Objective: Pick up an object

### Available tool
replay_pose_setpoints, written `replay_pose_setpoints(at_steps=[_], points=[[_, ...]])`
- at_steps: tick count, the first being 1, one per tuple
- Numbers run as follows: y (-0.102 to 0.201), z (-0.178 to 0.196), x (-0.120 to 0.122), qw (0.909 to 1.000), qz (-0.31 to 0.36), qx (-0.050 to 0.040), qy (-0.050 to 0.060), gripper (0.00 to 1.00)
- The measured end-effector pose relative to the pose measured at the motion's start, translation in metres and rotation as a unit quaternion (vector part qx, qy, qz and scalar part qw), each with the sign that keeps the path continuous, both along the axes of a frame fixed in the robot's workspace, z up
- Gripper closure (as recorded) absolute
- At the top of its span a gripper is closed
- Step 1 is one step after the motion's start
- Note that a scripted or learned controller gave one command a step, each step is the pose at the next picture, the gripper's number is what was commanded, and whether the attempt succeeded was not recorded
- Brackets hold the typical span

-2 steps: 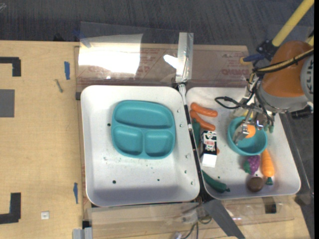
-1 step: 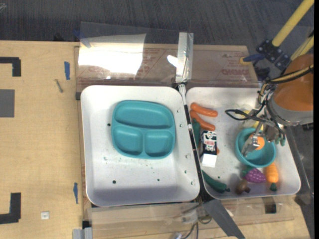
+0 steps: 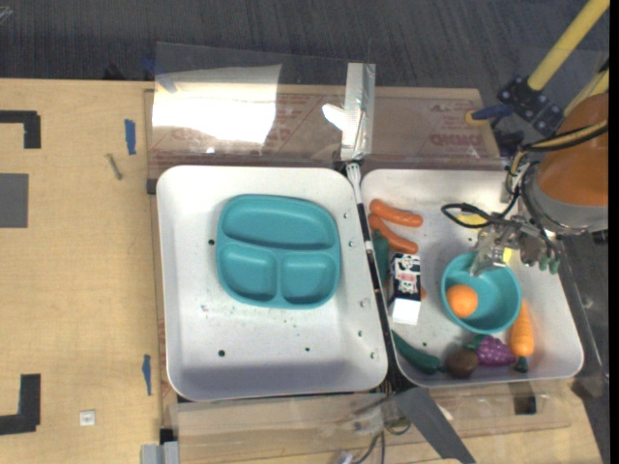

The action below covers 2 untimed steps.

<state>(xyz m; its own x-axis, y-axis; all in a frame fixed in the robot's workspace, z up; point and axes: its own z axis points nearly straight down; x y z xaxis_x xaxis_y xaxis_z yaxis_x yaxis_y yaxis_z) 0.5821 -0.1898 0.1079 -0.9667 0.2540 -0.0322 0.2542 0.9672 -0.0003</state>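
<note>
Arm (image 3: 580,158) cut by right edge; pincer (image 3: 501,249) blurred, finger state unclear; dark item (image 3: 418,356) partly hidden.

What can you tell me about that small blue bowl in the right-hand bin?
The teal bowl looks like smooth plastic, round and deep, standing upright in the right bin. An orange ball rests inside it. The gripper hangs over its far rim. A toy carrot lies by its near right side, purple grapes just below.

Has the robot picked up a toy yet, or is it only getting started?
Not yet. The hand sits low at the blue bowl's rim in the right bin, with no toy seen in it. The orange ball lies in the bowl. Grabbing and lifting remain.
</note>
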Motion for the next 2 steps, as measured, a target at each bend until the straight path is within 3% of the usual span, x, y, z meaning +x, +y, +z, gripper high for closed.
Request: replay_pose_setpoints(at_steps=[1, 2], points=[[0.001, -0.004, -0.002, 1.0000, 0.000, 0.0010, 0.003, 0.00], [-0.023, -0.016, -0.024, 0.9979, 0.064, 0.0074, 0.005, 0.00]])
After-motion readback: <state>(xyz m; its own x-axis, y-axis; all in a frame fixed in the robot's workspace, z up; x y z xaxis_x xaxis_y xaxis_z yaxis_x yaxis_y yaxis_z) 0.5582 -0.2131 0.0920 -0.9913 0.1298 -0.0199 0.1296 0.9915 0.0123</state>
